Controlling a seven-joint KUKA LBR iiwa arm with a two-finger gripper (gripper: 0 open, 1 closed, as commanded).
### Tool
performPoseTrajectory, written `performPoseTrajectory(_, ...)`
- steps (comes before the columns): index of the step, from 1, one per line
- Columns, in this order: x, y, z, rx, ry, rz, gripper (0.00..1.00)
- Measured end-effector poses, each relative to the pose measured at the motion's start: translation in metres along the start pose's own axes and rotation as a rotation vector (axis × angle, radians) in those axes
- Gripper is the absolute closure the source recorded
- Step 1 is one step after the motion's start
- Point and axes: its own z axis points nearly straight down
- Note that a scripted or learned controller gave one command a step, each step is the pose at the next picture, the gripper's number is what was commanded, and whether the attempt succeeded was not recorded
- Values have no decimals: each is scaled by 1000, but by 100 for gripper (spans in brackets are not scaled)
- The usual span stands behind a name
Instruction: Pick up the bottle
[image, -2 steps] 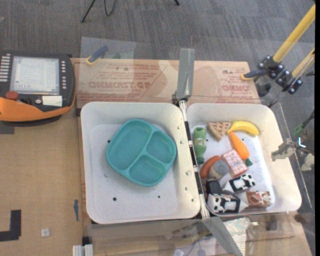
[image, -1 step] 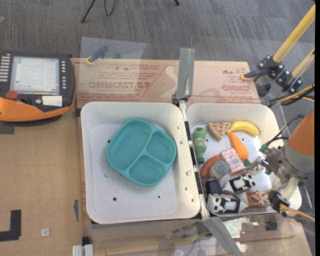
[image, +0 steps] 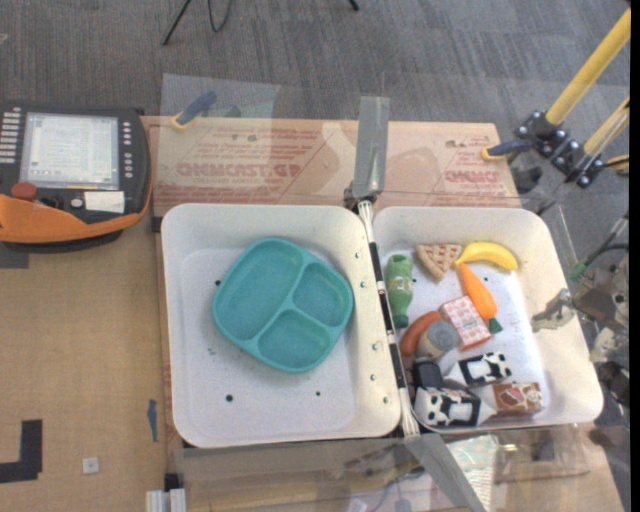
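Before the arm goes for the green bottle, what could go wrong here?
1. The green bottle lies close against the divider wall of the right bin, so one side may leave little room for a finger.
2. The pizza slice and a red sausage-like toy lie near it, and could be pushed or grabbed instead.
3. The claw sits at the bin's far edge; reaching across may disturb the carrot.

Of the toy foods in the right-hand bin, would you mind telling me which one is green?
The green bottle, lying against the right bin's left wall. Its neighbours differ in colour: the banana is yellow and the carrot is orange.
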Motion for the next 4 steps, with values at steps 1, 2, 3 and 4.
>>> performPoseTrajectory(1,1,1,-10,-1,-1,-3,100)
performPoseTrajectory(2,58,-35,-93,0,0,72,100)
performPoseTrajectory(3,90,-54,-97,-1,-1,342,100)
performPoseTrajectory(4,128,-66,-112,1,-1,818,100)
